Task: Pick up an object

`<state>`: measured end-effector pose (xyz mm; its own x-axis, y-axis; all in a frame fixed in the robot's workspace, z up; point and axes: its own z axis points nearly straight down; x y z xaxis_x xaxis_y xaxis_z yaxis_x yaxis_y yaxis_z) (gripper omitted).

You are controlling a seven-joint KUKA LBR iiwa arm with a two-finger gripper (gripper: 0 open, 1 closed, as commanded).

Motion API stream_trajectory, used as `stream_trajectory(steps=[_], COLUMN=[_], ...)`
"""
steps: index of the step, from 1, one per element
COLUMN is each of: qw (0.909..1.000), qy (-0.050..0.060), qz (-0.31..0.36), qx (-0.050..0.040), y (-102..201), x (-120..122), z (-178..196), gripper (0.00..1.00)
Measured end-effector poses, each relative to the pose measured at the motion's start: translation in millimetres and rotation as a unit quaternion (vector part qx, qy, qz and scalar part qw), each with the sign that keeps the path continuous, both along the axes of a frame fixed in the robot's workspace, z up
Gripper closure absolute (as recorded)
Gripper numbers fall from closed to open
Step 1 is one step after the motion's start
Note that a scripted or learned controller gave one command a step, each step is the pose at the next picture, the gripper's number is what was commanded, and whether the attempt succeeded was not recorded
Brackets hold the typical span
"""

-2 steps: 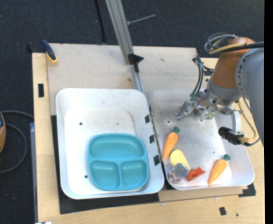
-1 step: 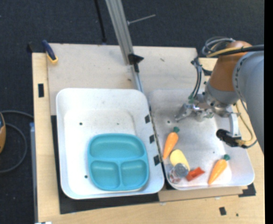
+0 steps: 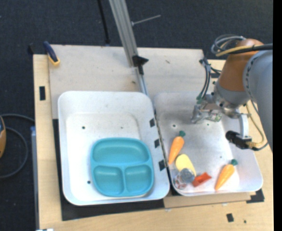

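Lower right, two carrots lie in the right bin; claw hovers above, narrow, holding nothing.

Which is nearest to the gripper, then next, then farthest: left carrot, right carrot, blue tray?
From the gripper in the right bin:
1. Left carrot, just below-left of it, by the bin's left wall.
2. Right carrot, farther down, near the bin's lower right corner.
3. Blue tray, across in the left bin.
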<state>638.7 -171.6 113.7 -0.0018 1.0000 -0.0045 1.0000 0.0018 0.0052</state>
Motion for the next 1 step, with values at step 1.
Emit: stream_trajectory(steps=[1], qw=[1.0000], qy=[-0.001], qz=[0.001], qx=[0.0015], y=[8.5], x=[-1.9], z=[54.2], gripper=[1.00])
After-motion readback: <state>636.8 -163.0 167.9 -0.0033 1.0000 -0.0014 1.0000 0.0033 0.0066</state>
